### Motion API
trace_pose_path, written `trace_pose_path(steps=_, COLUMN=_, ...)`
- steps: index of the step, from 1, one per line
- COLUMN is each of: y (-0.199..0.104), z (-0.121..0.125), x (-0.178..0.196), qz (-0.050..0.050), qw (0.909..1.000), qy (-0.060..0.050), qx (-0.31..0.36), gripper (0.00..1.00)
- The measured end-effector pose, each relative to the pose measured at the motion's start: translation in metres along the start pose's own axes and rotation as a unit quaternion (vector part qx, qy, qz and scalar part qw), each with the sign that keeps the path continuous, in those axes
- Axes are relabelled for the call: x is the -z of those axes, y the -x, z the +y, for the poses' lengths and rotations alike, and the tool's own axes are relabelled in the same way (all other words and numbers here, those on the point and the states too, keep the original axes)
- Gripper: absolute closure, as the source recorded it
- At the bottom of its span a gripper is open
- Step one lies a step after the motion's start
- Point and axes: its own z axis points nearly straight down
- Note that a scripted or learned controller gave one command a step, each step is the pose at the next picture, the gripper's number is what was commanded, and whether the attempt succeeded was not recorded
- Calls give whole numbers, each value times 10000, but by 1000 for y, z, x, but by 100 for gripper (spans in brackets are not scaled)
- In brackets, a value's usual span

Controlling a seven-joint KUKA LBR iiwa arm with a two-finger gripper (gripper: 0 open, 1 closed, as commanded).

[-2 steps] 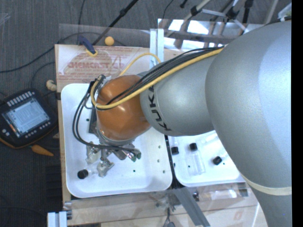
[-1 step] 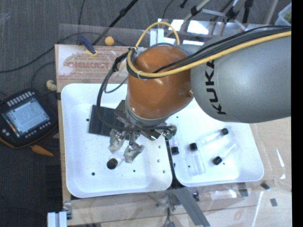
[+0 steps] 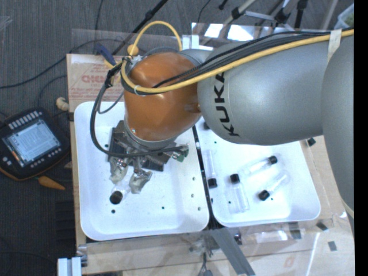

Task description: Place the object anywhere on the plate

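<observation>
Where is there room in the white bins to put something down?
Left bin: bare along its near edge and right part, beyond the gripper and the black-capped tube. Right bin: crowded mid-floor with clear tubes; bare near its right corner.

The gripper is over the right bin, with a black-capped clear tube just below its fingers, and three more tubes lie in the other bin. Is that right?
Not quite. The camera view shows the gripper over the left bin, not the right one. The rest holds: a black-capped clear tube lies just below its fingers, and the other tubes lie in the right bin.
</observation>
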Motion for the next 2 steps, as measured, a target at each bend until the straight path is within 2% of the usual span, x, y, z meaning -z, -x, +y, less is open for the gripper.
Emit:
trace_pose_path(steps=1, y=13, z=-13, x=38, qz=-6, qw=9974, qy=1, qx=720, gripper=100)
trace_pose_path(steps=2, y=-34, z=12, x=-47, qz=8, qw=9887, qy=12, qx=1498, gripper=100)
